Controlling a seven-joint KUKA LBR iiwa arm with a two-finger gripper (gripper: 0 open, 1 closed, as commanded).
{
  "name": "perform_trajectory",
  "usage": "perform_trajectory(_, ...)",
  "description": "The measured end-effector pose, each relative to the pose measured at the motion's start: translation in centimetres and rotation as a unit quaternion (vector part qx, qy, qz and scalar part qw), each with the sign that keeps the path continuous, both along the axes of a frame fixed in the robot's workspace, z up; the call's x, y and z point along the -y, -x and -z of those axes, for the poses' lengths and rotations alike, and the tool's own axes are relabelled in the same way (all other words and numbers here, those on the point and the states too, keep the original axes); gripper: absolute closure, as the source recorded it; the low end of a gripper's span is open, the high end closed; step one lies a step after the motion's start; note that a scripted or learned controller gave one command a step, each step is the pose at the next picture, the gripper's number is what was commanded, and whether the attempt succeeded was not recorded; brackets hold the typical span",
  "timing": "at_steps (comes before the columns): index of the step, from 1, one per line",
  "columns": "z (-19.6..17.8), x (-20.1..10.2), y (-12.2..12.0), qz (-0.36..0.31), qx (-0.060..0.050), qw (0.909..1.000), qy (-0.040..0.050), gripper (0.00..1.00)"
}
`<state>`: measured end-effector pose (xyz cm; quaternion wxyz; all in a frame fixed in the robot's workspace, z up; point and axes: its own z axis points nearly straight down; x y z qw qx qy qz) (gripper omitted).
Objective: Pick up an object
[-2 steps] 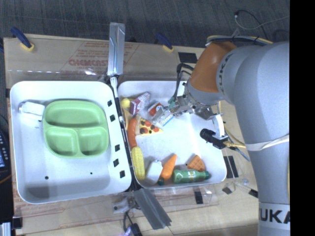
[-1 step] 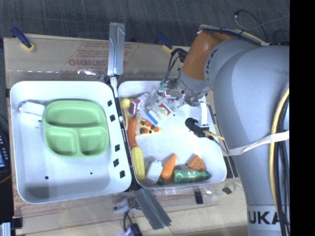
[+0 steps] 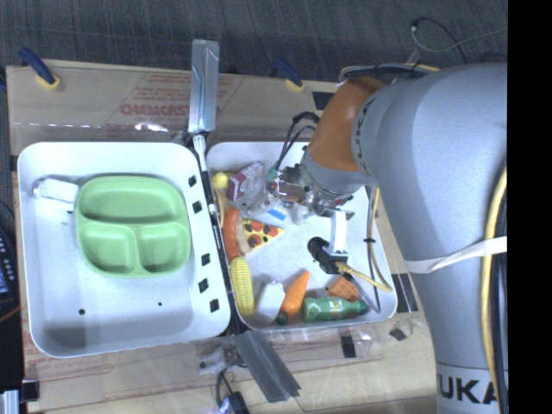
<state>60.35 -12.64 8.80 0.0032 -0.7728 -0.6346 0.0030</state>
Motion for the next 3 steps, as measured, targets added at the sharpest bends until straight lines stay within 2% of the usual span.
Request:
perform_trajectory(1,0.0,-2.9,3.8,0.001,0.000,1.0000,-0.0002,0.00)
perform_trajectory(2,-9.7,-0.4,8.4,0.053,0.001,0.9986,0.0007,0.00)
perform_trajectory(3,-0.1,-0.1,12.6,-0.056,0.003,0.9984,-0.0015,0.00)
